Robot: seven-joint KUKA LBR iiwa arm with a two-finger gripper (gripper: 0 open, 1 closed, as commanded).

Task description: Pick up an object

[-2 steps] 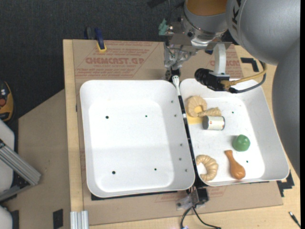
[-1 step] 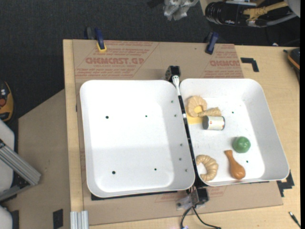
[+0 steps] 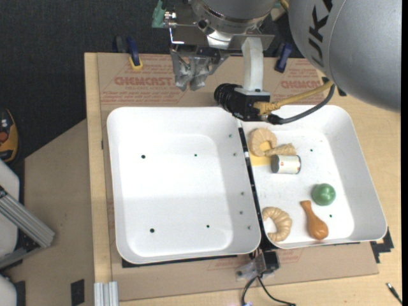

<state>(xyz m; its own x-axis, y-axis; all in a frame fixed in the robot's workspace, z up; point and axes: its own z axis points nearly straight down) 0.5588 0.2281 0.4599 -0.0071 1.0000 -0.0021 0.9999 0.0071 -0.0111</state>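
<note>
My gripper [image 3: 191,81] hangs high over the bench's far edge, beyond the back rim of the left bin [image 3: 121,171]; its grey fingers [image 3: 183,74] look shut with nothing between them. The right bin [image 3: 357,145] holds the objects. A tan pastry [image 3: 262,139] lies at the back left, on a yellow flat piece [image 3: 257,160]. Beside them rests a white cylinder with a dark end [image 3: 285,164]. A green ball [image 3: 324,194] sits to the right. An orange drumstick [image 3: 315,222] and a curled pastry [image 3: 277,223] lie near the front rim.
The two bins meet along a dark seam [image 3: 248,171]. Blue clamps [image 3: 133,51] hold the brown board at its far edge. The big grey arm [image 3: 344,30] fills the upper right above the right bin's back corner.
</note>
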